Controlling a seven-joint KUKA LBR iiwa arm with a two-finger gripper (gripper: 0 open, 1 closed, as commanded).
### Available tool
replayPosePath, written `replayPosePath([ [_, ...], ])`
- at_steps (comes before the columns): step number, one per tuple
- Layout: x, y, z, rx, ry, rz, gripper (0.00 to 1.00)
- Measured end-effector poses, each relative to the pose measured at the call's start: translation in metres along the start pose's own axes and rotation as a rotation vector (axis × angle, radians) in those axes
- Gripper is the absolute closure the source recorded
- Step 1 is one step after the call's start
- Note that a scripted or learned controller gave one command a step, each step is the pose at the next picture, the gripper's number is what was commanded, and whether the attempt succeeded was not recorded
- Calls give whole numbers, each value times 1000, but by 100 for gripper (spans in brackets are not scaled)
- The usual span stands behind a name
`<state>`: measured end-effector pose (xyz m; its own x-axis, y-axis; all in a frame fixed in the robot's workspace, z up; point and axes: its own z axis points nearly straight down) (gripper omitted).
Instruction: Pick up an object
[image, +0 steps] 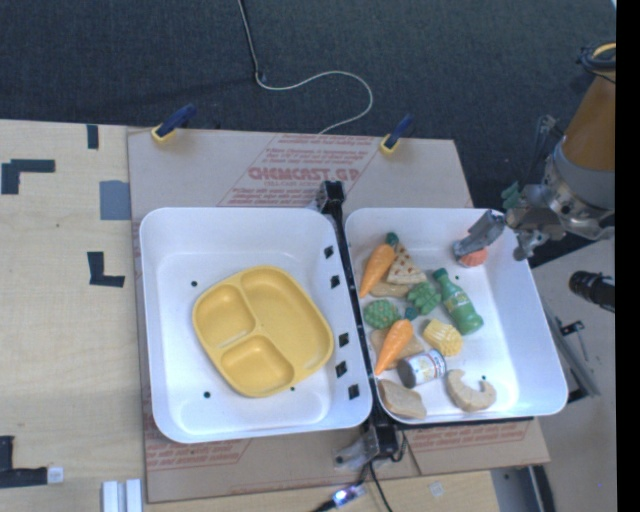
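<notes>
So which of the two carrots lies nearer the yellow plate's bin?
The upper carrot, right beside the divider between the bins, near the cracker. The lower carrot lies farther in, next to the corn.

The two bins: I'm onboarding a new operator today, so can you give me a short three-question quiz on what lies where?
1. True or false: the yellow divided plate lies in the left bin.
2. Which toy lies nearest the tool? A) green bottle B) small orange-red piece C) corn cob
3. Fill in: the toy food is heaped in the ____ bin.

Key: 1 true; 2 B; 3 right.
</notes>
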<state>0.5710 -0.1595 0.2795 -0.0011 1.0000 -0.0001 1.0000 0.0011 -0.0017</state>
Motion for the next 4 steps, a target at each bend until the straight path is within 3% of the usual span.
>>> replayPosePath([
  [2, 3, -13, 102, 5, 1, 0, 0],
  [3, 10, -6, 153, 5, 1, 0, 0],
  [4, 8, -1, 172, -16, -5, 1, 0],
])
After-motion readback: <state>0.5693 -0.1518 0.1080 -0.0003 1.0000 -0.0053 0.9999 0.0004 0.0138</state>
